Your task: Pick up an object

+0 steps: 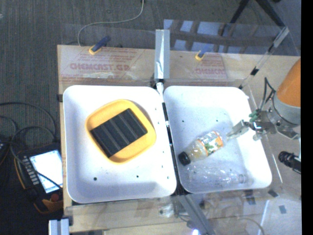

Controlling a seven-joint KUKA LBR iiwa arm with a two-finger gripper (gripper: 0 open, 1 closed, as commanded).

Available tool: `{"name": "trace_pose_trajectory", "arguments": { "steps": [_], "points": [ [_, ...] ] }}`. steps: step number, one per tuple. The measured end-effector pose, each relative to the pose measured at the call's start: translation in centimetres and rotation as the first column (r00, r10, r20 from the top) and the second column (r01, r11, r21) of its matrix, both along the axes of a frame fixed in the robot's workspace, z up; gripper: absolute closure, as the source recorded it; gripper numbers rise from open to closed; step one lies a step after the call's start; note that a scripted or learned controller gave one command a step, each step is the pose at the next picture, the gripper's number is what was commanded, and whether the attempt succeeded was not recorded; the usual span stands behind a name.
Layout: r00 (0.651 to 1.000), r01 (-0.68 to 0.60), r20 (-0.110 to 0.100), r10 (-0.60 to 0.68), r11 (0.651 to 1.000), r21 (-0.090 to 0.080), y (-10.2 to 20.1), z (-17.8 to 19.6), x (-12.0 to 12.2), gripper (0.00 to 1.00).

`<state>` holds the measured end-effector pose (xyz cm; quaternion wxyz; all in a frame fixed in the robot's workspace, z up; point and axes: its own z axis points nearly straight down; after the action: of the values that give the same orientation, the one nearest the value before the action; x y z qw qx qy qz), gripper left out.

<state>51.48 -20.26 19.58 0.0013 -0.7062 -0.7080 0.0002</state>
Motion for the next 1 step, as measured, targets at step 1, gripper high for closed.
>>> {"name": "trace_pose_trajectory", "arguments": {
  "steps": [1],
  "points": [
    [0.992,-0.127,0.001,0.127,0.992,-0.001,1.01,-2.61,-1.91,0.00]
  ]
}}
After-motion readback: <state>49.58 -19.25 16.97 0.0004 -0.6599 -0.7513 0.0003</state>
